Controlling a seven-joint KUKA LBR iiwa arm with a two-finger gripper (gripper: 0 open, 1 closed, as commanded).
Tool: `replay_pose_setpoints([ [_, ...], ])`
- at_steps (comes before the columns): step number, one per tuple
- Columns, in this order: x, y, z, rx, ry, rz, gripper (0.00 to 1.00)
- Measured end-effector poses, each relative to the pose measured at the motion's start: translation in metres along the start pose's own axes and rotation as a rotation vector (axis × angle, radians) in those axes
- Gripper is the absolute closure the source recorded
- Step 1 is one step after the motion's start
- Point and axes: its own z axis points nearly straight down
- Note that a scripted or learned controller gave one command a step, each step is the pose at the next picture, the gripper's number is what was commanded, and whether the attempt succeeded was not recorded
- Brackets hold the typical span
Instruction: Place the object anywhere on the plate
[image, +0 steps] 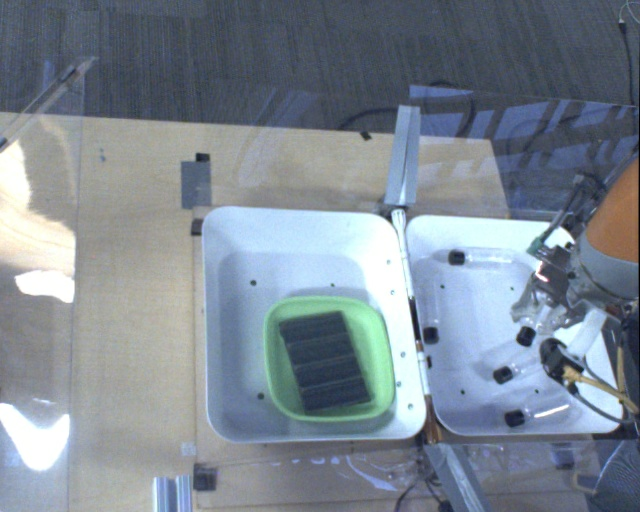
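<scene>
Pincer (540, 300) over right bin (470, 405) — wrist-hidden, open or closed unclear — dark object (322, 361) on green plate (377, 340).

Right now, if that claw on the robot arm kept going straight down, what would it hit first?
Probably the white floor of the right bin, beside a clear tube. The gripper hangs above it; depth is unclear.

1. Arm (612, 232): enters from the right edge, its orange band uppermost, the grey segment below it.
2. Gripper (540, 305): points leftward and down from the wrist; cables trail beneath it.
</scene>
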Motion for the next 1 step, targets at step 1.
replay_pose_setpoints([
  [1,0.0637,-0.0655,0.0061,0.004,0.001,-0.086,1.0],
])
